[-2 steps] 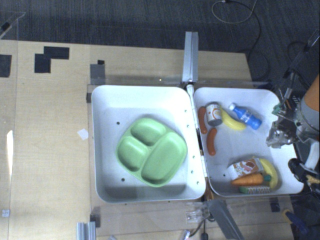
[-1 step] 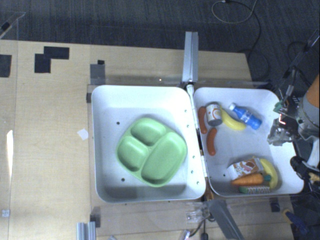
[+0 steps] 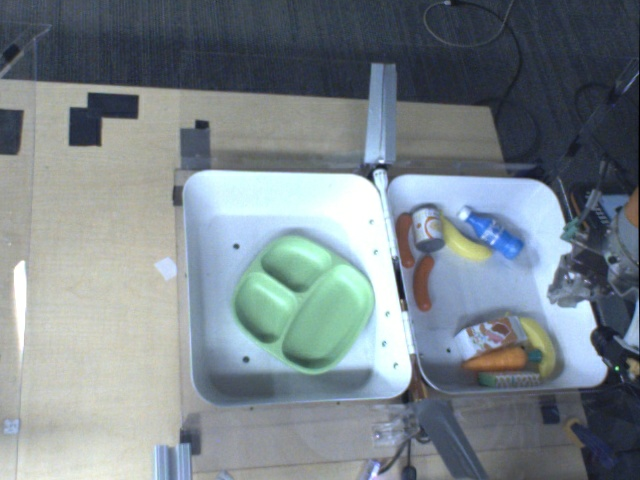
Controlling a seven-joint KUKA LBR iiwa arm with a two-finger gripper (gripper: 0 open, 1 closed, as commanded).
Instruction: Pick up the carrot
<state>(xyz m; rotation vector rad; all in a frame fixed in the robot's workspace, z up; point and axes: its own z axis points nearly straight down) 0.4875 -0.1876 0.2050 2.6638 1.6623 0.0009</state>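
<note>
The carrot (image 3: 497,360) is orange with a green end and lies near the front right corner of the right bin (image 3: 470,293). It rests against a snack packet (image 3: 486,335) and a yellow banana (image 3: 541,344). My gripper (image 3: 572,286) hangs at the bin's right rim, up and to the right of the carrot and apart from it. No object shows at the gripper.
The right bin also holds a blue bottle (image 3: 493,233), a second banana (image 3: 463,244), a small can (image 3: 428,228) and two red sausages (image 3: 404,240) (image 3: 423,283). A green divided plate (image 3: 303,301) lies in the left bin (image 3: 215,268). A metal post (image 3: 381,118) stands behind the bins.
</note>
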